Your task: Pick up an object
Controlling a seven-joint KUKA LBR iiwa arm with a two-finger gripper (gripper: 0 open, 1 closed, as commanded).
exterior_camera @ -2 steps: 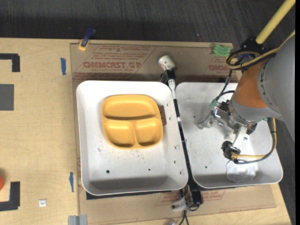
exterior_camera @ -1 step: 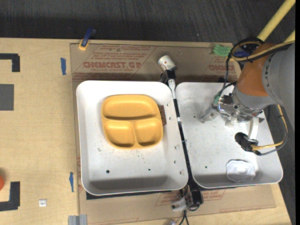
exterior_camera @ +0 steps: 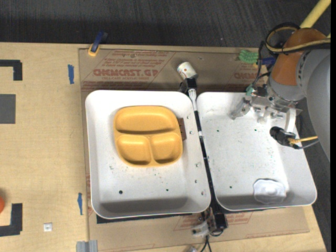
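The grey arm (exterior_camera: 320,83) wears an orange band (exterior_camera: 291,62), looped yellow-black cables and a metal wrist.

yellow tray (exterior_camera: 148,135) fills left bin (exterior_camera: 100,156), right bin (exterior_camera: 236,156) mostly open

A yellow three-compartment tray (exterior_camera: 148,135) lies flat and open side up in the left bin (exterior_camera: 100,140), one long section toward the far side and two smaller ones toward the near side. A small pale, crumpled-looking object (exterior_camera: 269,190) rests in the right bin (exterior_camera: 236,156), in its near right corner, close to the rim.
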